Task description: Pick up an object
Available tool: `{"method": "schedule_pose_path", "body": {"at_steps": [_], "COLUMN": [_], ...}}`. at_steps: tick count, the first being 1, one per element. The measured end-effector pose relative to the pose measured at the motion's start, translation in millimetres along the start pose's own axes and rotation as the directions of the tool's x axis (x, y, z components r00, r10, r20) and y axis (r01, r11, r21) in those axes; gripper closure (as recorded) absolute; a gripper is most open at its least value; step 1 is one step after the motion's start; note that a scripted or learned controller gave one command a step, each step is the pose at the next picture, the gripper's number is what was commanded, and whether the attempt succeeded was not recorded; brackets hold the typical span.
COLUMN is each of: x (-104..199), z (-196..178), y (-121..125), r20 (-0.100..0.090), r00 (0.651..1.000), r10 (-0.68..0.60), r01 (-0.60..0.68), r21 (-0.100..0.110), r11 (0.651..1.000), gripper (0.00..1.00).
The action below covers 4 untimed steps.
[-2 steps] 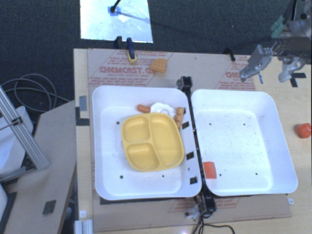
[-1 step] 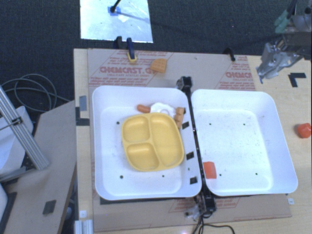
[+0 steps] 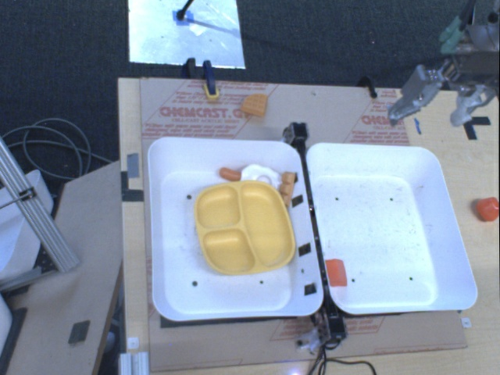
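Note:
A yellow divided plate point(image 3: 244, 229) lies in the left bin point(image 3: 168, 233). Behind it sit a small orange sausage-shaped piece point(image 3: 230, 174), a white object point(image 3: 259, 175) and a small tan piece point(image 3: 287, 184). An orange-red block point(image 3: 335, 272) rests at the near left corner of the right bin point(image 3: 437, 209). My gripper point(image 3: 439, 105) hangs high at the upper right, beyond the right bin's far edge, with its two fingers spread apart and nothing between them.
A tan biscuit-like piece point(image 3: 254, 105) lies on the board behind the left bin. A small orange object point(image 3: 487, 208) sits on the bench right of the right bin. A blue and yellow clamp point(image 3: 209, 80) holds the board's far edge. Cables lie at the left.

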<state>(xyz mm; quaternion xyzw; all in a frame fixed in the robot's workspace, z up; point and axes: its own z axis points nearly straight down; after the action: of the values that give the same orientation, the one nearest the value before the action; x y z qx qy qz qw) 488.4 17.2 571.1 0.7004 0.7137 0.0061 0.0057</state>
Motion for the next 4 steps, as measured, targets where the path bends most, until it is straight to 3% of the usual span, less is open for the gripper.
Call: {"method": "schedule_pose_path", "body": {"at_steps": [2,3,4], "x": [0,-117,-110], "z": [0,38,36], "y": [0,-6,-4], "r20": [0.0,0.004,0.001], "r00": [1.0,1.0,1.0], "r10": [0.0,0.03,0.016], "r01": [0.0,-0.03,-0.016], "r21": [0.0,0.017,0.013], "r11": [1.0,0.999,1.0], "gripper": [0.0,0.0,0.0]}}
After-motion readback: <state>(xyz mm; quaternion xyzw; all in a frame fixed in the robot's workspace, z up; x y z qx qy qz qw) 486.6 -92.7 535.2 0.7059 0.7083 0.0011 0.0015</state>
